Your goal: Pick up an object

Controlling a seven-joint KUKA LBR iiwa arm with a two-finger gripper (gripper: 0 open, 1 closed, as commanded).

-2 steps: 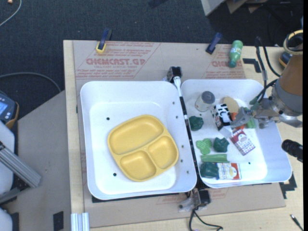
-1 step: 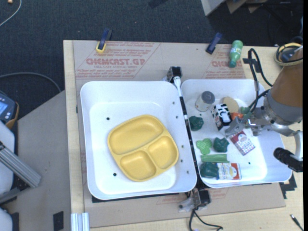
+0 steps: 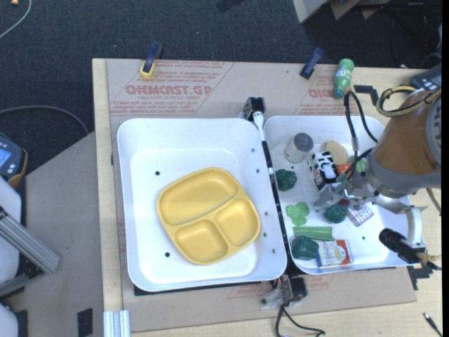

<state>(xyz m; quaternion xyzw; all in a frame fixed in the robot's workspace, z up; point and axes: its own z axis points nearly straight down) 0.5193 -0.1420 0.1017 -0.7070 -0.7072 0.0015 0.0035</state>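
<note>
Starting on my left: the left bin (image 3: 133,188) holds a yellow divided tray (image 3: 208,215), lying flat and turned at an angle, three compartments showing. Nothing of the arm is over it.

Crossing the black divider strip (image 3: 270,174) where the two bins meet, I come into the right bin (image 3: 280,128), and this is where the clutter sits. Nearest the divider there's a dark green lump (image 3: 286,180), below it a bright green piece (image 3: 297,211), then a green stick (image 3: 313,232) lying roughly level, and a dark teal object (image 3: 305,246) at the front, touching a small printed packet (image 3: 334,253) with red on it. Further back, a grey round cap (image 3: 302,143) and, just beside it to the right, a black-and-white toy (image 3: 323,168) in front of a tan rounded thing (image 3: 337,151).

Now the gripper (image 3: 342,201): it's down low in the middle of the right bin, over a teal object (image 3: 335,214) with a checkered scrap (image 3: 362,215) just beside it. From up here the metal fingers blur into the items and I cannot tell how they stand, nor whether anything is caught between them.

Far right, the arm (image 3: 407,153) with its orange band fills the edge, cables looping above it.
</note>
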